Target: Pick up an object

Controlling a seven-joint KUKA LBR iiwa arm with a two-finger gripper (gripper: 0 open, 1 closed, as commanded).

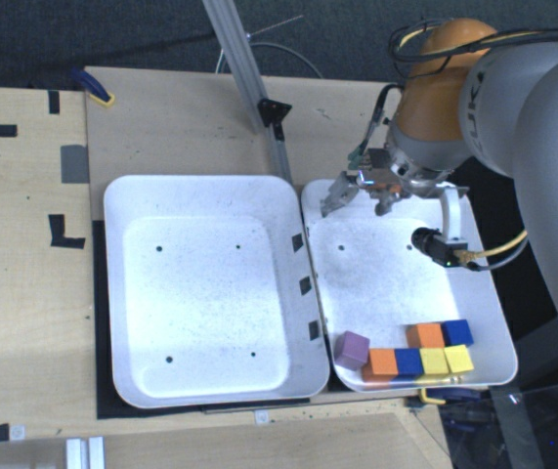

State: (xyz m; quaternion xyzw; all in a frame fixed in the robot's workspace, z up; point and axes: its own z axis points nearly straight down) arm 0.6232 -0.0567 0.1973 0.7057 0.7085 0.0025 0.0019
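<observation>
Over the right bin's (329, 262) far edge, the gripper (362, 195) hangs from the grey arm (513, 96) with its orange band (440, 76). Fingers look spread apart with nothing between them, though the view is small and cluttered there. Task blocks sit well apart from it, packed against the right bin's near wall: purple block (353, 348) at the left end, then orange block (383, 362), blue block (408, 362), two yellow blocks (447, 361); behind these a second orange block (425, 336) and second blue block (456, 332). Left bin (200, 281) sits just beside the right one.
</observation>
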